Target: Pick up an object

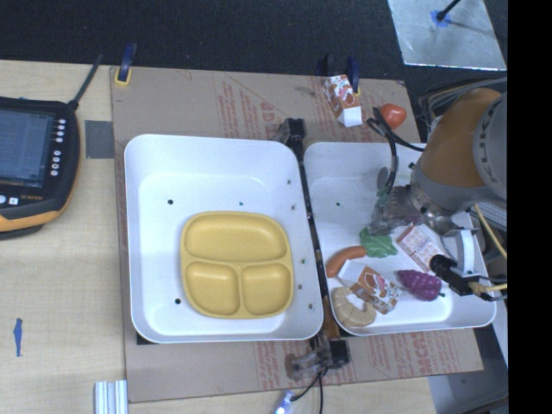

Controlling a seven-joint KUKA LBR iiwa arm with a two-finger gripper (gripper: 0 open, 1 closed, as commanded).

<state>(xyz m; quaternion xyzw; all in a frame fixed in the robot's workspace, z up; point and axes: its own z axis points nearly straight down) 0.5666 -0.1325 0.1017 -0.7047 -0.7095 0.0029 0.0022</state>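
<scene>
Camera view: arm [461,149] enters from right edge, wrist low over right bin [345,166], centre right of frame. Gripper [390,211] sits just above green toy [378,244]; grip state cannot tell. Sausage [345,257], snack packet [420,246], purple grapes [419,284], bread slice [351,309] lie scattered lower right, inside same bin. Left bin [155,171] holds yellow divided plate [236,263], centre of frame. Tablet [34,162] at left edge.
</scene>
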